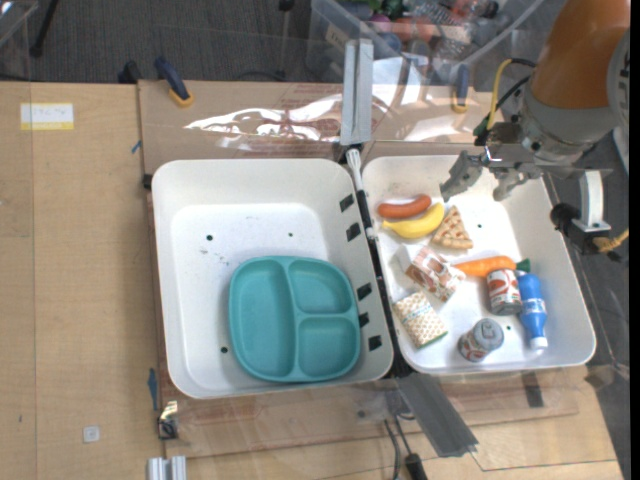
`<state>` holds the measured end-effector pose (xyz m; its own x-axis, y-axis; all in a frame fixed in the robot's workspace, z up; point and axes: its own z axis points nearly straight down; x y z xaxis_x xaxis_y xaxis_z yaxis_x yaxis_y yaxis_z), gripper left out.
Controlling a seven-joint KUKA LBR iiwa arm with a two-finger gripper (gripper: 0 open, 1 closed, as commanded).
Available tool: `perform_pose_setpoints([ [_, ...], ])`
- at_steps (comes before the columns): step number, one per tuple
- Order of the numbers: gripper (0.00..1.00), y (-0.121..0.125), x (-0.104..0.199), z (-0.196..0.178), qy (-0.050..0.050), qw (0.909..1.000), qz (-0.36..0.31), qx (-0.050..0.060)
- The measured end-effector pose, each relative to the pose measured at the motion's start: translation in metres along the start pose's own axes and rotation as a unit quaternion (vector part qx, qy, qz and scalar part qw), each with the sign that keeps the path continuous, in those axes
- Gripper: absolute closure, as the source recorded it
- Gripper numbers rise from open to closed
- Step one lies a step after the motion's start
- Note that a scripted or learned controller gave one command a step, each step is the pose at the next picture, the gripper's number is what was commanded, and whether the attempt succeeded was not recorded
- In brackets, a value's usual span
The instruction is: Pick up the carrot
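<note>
gripper (487, 181) hangs over the far part of the right bin (572, 298), fingers spread apart, nothing between them. grey arm with orange band enters from the upper right.

carrot (485, 266) lies in the right bin, roughly mid-bin toward its right side, orange with a bit of green at its right end. it sits well below the gripper, apart from it. just beside it: a small can (503, 291) and a blue bottle (532, 311).

also in right bin: hot dog (405, 207) touching a banana (417, 224), a waffle slice (453, 230), a wrapped snack (432, 273), a cracker-like packet (420, 319), a grey round item (481, 340).

left bin (190, 268) holds a teal divided plate (294, 317).
</note>
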<state>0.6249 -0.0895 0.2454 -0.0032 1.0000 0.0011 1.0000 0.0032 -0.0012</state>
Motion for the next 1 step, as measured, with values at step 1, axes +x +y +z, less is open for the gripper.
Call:
perform_pose_setpoints([
  [1,0.00,-0.0685,-0.0268,0.0627,0.000,0.9994,-0.035,0.000],
])
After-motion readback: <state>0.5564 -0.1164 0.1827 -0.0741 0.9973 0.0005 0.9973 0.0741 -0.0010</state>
